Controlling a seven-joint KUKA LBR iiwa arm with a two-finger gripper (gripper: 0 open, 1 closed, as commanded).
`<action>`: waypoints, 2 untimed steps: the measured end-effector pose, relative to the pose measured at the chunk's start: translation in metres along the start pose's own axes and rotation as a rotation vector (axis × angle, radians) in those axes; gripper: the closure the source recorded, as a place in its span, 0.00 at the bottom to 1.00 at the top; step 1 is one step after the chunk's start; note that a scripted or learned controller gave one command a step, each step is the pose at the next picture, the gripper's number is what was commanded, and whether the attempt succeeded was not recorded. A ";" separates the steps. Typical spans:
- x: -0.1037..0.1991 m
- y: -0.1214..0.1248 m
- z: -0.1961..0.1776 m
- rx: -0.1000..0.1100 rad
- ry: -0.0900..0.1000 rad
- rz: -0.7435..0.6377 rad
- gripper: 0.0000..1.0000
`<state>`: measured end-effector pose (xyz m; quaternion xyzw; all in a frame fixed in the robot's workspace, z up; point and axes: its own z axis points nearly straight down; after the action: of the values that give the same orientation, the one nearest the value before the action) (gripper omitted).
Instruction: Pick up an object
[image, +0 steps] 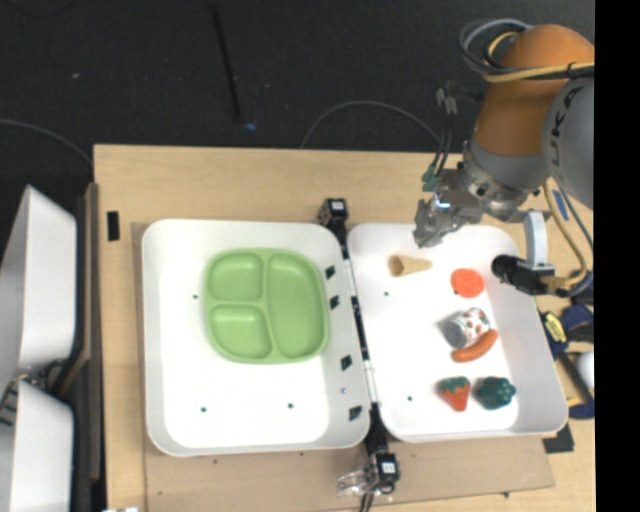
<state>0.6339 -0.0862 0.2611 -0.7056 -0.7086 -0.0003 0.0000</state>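
Note:
My gripper (430, 235) hangs over the far edge of the right bin (400, 330), just above and slightly right of a tan cone (408, 265). Nothing shows between its fingers. Further right in the same bin lie an orange-red round piece (467, 282), a grey and white can-like toy (466, 325), a red sausage (475, 346), a strawberry (455, 392) and a dark green piece (494, 392).
The left bin (170, 400) holds a light green divided plate (267, 304). Black clips run along the seam between the two bins. Wooden bench surrounds both bins.

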 end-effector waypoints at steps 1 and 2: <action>0.039 -0.032 0.008 0.002 -0.001 0.001 1.00; 0.081 -0.058 0.003 0.001 0.001 -0.002 1.00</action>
<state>0.5753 -0.0051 0.2580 -0.7049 -0.7093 -0.0004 0.0005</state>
